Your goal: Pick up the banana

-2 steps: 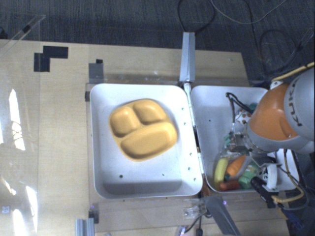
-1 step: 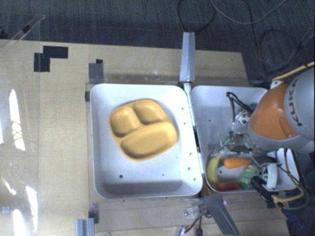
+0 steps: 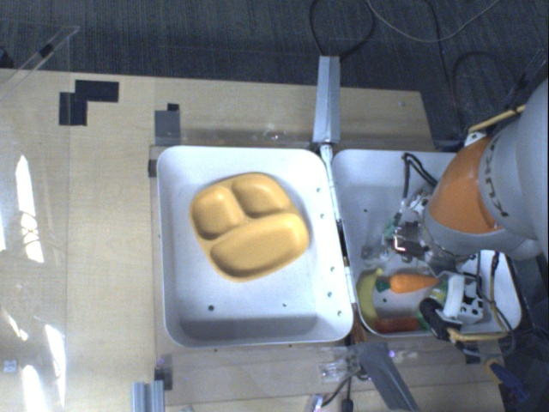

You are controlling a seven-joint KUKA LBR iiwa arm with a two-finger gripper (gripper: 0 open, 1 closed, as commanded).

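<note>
Wooden bench [image 3: 103,256]: pale plywood, black tape marks at its far left, dark carpet and loose black cables beyond it.
Left bin [image 3: 171,230]: white, holds a yellow three-compartment plate [image 3: 249,226].
Right bin [image 3: 369,187]: white, toys crowd its near corner.
Banana [image 3: 367,292]: yellowish-green, against the right bin's near-left wall, beside an orange carrot [image 3: 413,283].
Arm [image 3: 467,200]: reaches over the right bin.
Gripper [image 3: 410,239]: low above the toys; finger state cannot be told.
</note>
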